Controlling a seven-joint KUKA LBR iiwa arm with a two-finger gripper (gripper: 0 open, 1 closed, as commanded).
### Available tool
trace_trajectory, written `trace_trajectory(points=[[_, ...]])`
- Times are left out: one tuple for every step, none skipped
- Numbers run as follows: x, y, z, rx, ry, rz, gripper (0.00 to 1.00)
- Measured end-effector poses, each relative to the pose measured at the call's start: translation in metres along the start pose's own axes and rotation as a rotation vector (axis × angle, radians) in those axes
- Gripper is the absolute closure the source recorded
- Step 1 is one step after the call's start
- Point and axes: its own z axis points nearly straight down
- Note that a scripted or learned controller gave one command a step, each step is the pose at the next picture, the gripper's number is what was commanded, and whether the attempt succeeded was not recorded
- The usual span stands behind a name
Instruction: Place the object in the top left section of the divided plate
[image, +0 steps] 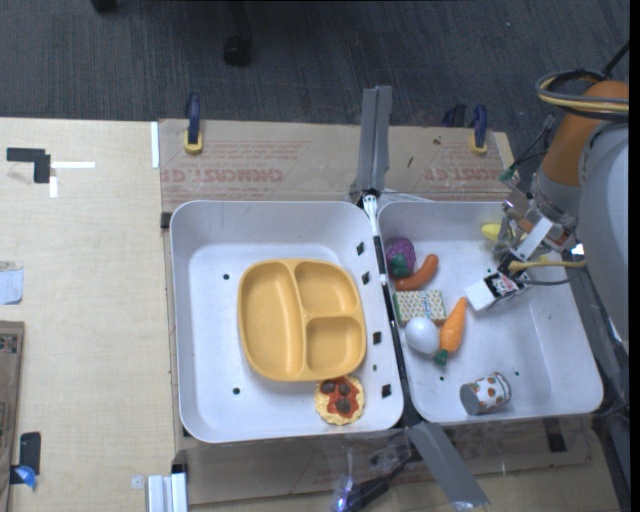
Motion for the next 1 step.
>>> trace_trajectory(points=[[-0.0626,-0.0426,0.0005,0.003,0.002,-0.029,1.00]])
